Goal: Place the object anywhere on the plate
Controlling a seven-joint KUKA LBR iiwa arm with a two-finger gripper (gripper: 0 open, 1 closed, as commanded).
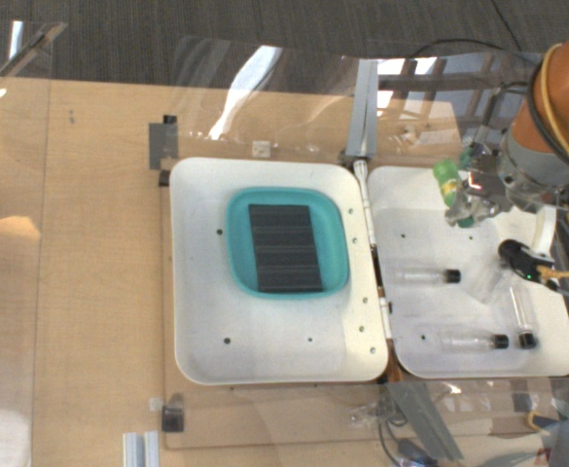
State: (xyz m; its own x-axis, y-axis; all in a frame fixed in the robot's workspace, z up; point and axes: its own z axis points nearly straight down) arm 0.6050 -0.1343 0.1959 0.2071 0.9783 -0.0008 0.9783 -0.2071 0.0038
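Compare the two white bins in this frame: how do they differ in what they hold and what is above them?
The left bin holds a teal plate with a dark ribbed insert; the right bin holds several clear tubes with dark caps lying loose. The end effector hangs over the right bin's far part near something green; the arm does not reach over the left bin. Both are shallow, white, with rounded corners.

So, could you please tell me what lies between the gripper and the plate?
In the camera view, bare white floor of the right bin, then the two bins' adjoining rims, separate the gripper from the teal plate in the left bin.
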